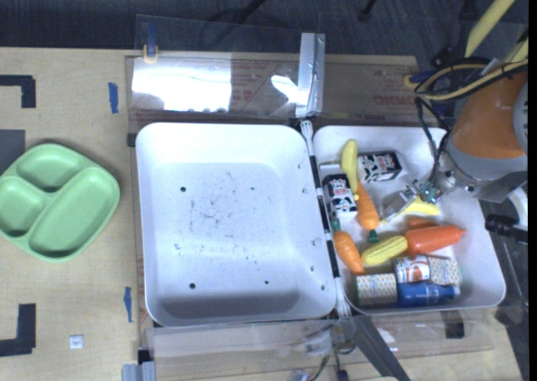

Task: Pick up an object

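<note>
Arm point(495, 132) is reaching in from the right, cut off at the frame edge. Gripper point(409, 201) is hanging low in the right bin point(491, 283) over the toy pile; can't tell how wide the claw is sitting or whether it's gripping anything. Possibly touching the yellow piece point(424, 210) beside it. Smooth plastic carrot point(434, 238) is lying just below, can point(376, 288) near the front wall. Left bin point(226, 220) is showing scuffed white plastic.

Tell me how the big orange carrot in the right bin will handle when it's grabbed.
The orange carrot looks smooth and glossy, probably hard plastic, so it may slip between fingers. Its rounded, tapering shape suggests it could roll or pivot. It lies against the corn cob and a can, which may shift with it.
</note>
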Tool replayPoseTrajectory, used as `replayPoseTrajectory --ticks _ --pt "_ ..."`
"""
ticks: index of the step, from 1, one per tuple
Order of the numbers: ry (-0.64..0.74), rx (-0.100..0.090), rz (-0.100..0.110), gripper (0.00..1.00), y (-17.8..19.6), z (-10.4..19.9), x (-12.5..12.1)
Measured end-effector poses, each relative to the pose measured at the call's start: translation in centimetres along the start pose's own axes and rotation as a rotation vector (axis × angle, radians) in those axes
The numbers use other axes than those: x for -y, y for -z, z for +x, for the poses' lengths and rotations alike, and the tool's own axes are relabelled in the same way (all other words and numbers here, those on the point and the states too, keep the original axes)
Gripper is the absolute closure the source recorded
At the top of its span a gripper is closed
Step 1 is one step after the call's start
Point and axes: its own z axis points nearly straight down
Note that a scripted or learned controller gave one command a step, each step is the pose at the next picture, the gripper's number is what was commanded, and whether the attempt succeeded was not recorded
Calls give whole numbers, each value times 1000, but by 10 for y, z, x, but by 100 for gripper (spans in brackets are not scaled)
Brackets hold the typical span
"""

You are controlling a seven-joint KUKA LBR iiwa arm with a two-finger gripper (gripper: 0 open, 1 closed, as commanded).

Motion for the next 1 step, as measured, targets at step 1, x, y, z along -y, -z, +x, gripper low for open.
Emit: replayPoseTrajectory --ticks 1 --pt "0 0 0 0 0 0 0"
